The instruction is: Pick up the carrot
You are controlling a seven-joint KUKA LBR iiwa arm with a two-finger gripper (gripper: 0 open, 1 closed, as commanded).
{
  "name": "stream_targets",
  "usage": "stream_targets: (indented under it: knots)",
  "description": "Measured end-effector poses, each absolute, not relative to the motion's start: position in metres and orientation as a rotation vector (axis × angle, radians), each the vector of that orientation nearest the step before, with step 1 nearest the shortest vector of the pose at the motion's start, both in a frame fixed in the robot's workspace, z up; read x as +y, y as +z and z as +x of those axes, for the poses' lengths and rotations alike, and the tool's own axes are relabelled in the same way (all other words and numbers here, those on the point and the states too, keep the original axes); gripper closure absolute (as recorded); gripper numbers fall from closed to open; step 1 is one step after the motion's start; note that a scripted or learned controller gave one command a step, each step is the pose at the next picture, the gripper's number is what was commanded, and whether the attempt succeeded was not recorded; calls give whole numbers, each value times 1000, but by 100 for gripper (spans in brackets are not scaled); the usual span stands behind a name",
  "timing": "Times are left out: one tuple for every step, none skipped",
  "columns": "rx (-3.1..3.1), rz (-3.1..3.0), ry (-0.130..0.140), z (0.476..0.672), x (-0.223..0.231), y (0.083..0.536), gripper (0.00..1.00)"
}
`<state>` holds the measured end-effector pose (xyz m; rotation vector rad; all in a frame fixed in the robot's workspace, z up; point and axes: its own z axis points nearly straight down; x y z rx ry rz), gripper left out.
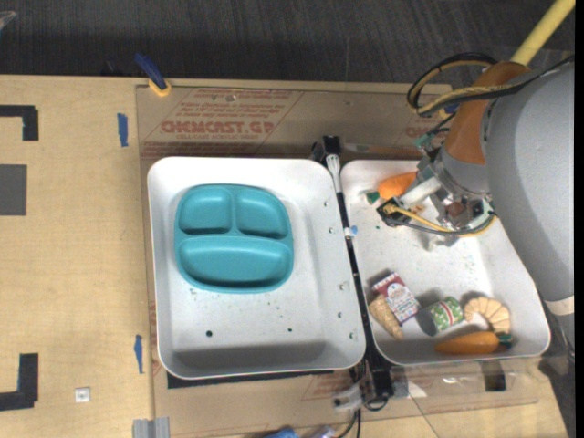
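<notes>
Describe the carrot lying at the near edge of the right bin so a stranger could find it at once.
Look in the right-hand white bin, at its near right corner. A row of small items lies there, and the carrot is the nearest one, below the croissant. It is long, plain orange and tapered, with a green stub at its right end.

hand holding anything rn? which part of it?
Cannot tell. The hand sits low in the right bin by an orange carrot near the far edge. Another carrot lies untouched at the near edge.
</notes>
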<state>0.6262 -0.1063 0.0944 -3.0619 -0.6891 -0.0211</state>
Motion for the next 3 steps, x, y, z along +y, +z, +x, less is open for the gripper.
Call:
stream_targets:
  knots:
    - [-314, -3130, 1, 647, -99, 92, 0]
    - [-323, -3130, -34, 631, -100, 97, 0]
    - [-389, -3124, 4, 649, -99, 91, 0]
